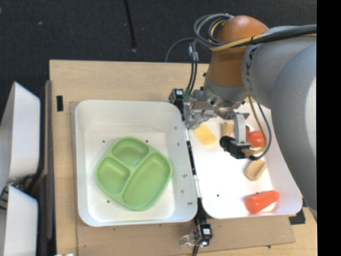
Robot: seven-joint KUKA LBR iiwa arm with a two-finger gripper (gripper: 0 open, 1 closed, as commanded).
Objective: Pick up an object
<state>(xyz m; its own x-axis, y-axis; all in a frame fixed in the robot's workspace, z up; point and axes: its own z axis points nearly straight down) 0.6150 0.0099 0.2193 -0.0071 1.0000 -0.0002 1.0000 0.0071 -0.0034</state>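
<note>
One green plate; two orange pieces.

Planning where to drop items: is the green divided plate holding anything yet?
Empty. The green divided plate lies flat in the left bin, all three compartments bare.

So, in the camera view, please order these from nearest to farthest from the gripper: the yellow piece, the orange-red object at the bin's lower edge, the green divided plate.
Measured from the gripper:
1. Yellow piece, just below it, in the right bin's upper left part.
2. Green divided plate, in the left bin, below and to the left.
3. Orange-red object, at the right bin's lower edge. It is only a little farther than the plate.
</note>
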